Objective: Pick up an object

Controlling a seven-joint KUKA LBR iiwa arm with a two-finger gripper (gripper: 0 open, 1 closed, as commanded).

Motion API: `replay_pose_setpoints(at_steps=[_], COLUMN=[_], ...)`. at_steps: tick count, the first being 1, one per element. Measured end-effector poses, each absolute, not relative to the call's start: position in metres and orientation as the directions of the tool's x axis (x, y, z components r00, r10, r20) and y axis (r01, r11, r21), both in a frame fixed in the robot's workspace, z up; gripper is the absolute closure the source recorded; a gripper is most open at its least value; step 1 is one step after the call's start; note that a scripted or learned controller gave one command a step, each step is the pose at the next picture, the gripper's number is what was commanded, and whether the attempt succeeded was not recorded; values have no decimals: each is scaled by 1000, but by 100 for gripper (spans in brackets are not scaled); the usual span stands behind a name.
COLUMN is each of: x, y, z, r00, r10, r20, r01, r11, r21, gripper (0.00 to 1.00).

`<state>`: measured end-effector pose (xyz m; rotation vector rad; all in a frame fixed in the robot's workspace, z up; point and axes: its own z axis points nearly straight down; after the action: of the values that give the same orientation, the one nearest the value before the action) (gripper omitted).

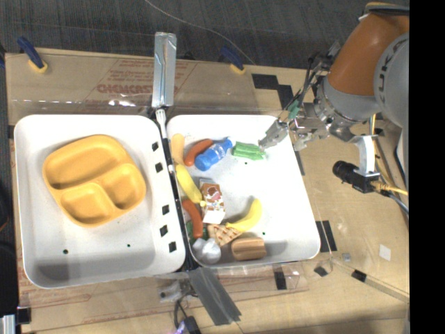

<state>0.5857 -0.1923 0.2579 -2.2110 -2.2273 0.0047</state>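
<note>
Camera view: your gripper [270, 139] hangs over the right bin's [292, 207] far right corner; finger state cannot be told. Green piece [249, 151] lies just left of the tip, long axis across the bin. Blue bottle [212, 154] beside it points up-right. Yellow tray [94, 178] fills the left bin [35, 256]. Wooden bench [361, 249] beneath.
</note>
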Motion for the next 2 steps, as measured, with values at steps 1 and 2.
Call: replay_pose_setpoints(at_steps=[1, 2], x=[479, 567], y=[-173, -169], z=[175, 92], r00=[522, 649], r10=[853, 761], r20=[-1, 1], r01=[853, 761], r11=[-522, -649], r21=[-8, -1], gripper=[0, 0])
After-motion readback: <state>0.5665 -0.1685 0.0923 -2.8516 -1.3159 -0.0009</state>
